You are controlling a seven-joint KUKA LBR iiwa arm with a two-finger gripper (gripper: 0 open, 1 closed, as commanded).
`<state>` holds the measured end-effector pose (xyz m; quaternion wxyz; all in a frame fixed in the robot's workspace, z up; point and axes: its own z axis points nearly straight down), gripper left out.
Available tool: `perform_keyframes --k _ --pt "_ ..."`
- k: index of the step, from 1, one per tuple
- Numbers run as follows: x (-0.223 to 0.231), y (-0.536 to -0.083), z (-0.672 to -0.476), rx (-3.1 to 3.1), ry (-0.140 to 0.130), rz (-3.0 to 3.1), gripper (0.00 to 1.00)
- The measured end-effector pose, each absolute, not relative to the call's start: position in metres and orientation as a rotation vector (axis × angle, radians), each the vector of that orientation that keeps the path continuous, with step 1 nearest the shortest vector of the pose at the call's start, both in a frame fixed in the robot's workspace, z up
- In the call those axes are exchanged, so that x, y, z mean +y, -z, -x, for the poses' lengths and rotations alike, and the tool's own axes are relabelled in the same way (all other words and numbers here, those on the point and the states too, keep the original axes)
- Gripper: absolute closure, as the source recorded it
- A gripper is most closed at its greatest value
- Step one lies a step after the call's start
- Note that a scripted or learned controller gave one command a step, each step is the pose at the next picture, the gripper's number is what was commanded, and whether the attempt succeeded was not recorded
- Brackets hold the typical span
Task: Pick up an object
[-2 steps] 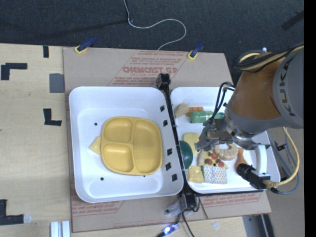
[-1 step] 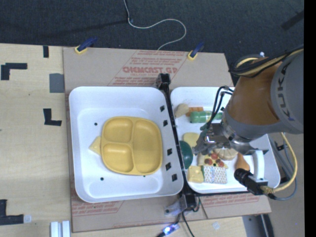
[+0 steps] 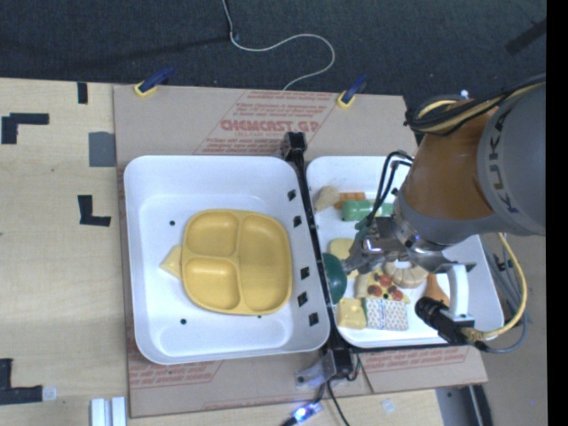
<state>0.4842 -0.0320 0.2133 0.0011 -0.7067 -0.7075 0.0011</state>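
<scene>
gripper (image 3: 377, 248) low over right bin (image 3: 484, 304), grip state hidden, cannot tell | toy food pile (image 3: 382, 295) at its 6 o'clock; green piece (image 3: 355, 209) at 11 | risk: crowded items touch, fingers may jam or slip | yellow divided plate (image 3: 238, 261) at 9, left bin (image 3: 146, 238)

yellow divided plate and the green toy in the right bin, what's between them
In the camera view, bare white floor of the left bin, then the black-clipped divider, lies between the yellow divided plate and the green toy.

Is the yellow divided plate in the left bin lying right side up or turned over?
Right side up. The yellow divided plate lies flat in the left bin, and its three hollow compartments face the camera.
</scene>
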Motion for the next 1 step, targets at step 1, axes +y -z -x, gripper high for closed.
perform_keyframes --k 1 --pt "-0.0226 -0.2308 -0.4861 -2.223 -0.001 2.218 1.00"
